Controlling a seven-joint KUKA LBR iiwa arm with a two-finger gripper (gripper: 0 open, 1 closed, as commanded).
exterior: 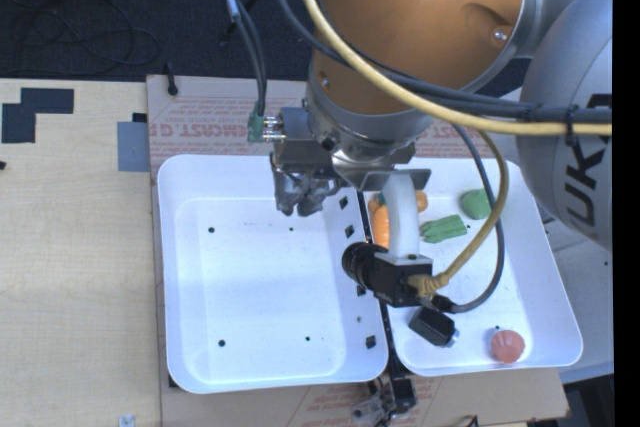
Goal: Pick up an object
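My gripper [298,197] hangs below the big orange and grey wrist, over the far right corner of the left bin [190,215]. I see nothing held in it. The right bin [560,315] holds the loose objects. An orange piece [378,215] lies near the divider, partly hidden by a white part of the arm. A green lump [476,204] and a flat green piece [443,229] lie further right. A pink-red round object [507,345] rests near the front right corner, and a small black block [433,326] lies near the front.
The arm's bulk and its yellow and black cables [470,245] cover the back of the right bin. Both bins rest on a cardboard sheet [210,120] on a pale wooden bench [70,255]. A raised rim divides the two bins.
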